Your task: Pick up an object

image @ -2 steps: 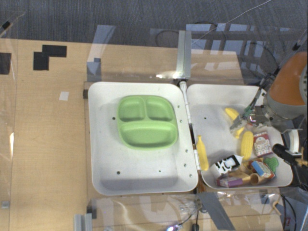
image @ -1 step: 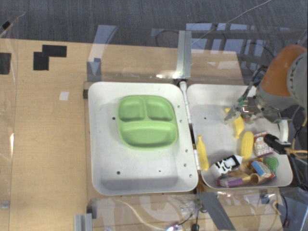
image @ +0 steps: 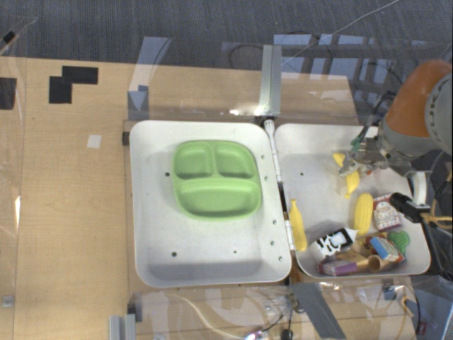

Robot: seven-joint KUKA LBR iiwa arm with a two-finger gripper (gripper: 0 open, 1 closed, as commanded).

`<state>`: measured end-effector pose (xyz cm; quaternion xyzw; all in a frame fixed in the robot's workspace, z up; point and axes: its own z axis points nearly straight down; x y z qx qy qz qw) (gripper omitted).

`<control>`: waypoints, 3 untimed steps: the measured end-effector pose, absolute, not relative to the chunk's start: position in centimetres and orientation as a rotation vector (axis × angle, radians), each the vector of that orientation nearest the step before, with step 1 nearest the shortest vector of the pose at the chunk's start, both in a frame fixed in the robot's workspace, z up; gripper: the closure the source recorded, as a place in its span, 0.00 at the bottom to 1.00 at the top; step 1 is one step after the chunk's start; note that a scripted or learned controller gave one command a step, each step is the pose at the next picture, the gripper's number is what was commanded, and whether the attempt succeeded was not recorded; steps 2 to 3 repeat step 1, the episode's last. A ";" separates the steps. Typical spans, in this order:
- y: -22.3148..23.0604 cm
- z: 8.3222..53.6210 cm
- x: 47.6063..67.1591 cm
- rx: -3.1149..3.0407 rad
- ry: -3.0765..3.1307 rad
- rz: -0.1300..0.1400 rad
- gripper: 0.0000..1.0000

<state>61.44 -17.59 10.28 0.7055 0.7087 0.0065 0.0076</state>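
My gripper (image: 359,159) hangs over the far right part of the right bin (image: 311,147), below the grey wrist and its orange band (image: 417,101). Right under it lie yellow pieces: a small one (image: 339,159) at its left and a longer one (image: 352,183) just in front. I cannot tell whether it touches either of them. A yellow corn cob (image: 363,213) lies a little nearer the front. A pile of small toys fills the bin's front right corner.
A yellow banana-like piece (image: 297,225) lies along the right bin's left wall. The front pile has a black-and-white cow (image: 336,241), a pink packet (image: 386,214), a green item (image: 400,241) and a purple item (image: 343,266). A green divided plate (image: 216,178) sits in the left bin (image: 152,211).
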 end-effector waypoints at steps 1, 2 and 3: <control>-9.0 21.5 55.5 2.250 2.186 0.007 1.00; -9.0 21.5 55.5 2.250 2.186 0.007 1.00; -9.0 21.5 55.5 2.250 2.186 0.007 1.00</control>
